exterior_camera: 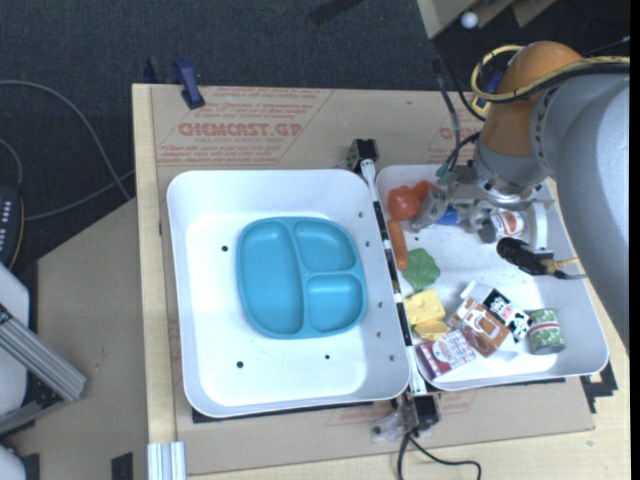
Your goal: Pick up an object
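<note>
Glossy white plastic bins (200, 268), smooth matt blue plastic tray (298, 275), printed brown cardboard sheet (240, 128), dark rough carpet (80, 28), shiny printed packets (450, 348).

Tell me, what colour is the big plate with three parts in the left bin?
The divided plate is light blue, seen clearly in the camera view.
</note>
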You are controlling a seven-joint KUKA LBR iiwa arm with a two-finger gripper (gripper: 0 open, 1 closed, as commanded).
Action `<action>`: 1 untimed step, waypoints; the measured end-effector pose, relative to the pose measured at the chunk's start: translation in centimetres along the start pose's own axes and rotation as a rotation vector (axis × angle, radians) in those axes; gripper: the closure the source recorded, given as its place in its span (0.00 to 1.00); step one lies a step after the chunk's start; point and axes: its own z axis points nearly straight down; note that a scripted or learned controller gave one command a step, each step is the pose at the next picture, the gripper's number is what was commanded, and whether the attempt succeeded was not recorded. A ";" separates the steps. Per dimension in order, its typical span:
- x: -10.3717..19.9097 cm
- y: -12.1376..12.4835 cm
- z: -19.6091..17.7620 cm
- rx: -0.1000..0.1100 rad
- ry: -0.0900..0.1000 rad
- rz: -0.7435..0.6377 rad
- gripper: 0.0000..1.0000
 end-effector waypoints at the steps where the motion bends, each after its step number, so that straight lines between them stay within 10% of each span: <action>1: 1.0 -0.1 -0.2 -0.003 -0.017 0.005 0.00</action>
